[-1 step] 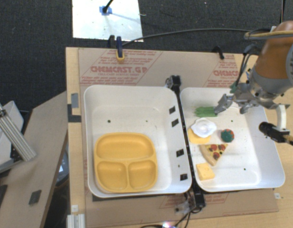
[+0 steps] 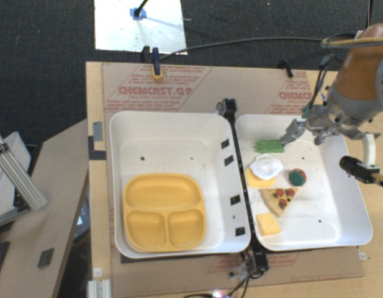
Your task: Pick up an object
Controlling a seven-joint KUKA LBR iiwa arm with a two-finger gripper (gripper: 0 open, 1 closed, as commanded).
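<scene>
Overhead, the jaws (image 2: 306, 127) hang above the right bin (image 2: 349, 185), at its far side; whether they are released or clenched cannot be told. Green piece (image 2: 269, 146) lies just left of and nearer than the jaws. Nearer still: fried egg (image 2: 266, 166), broccoli-like piece (image 2: 297, 177), pizza slice (image 2: 280, 198), yellow block (image 2: 268, 224). Yellow divided tray (image 2: 165, 211) sits well left, in the left bin (image 2: 172, 129).

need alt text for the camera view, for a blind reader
A robot arm's gripper hovers by a green bar in the right bin, above toy foods including a pizza slice. The left bin holds a yellow divided tray.
</scene>
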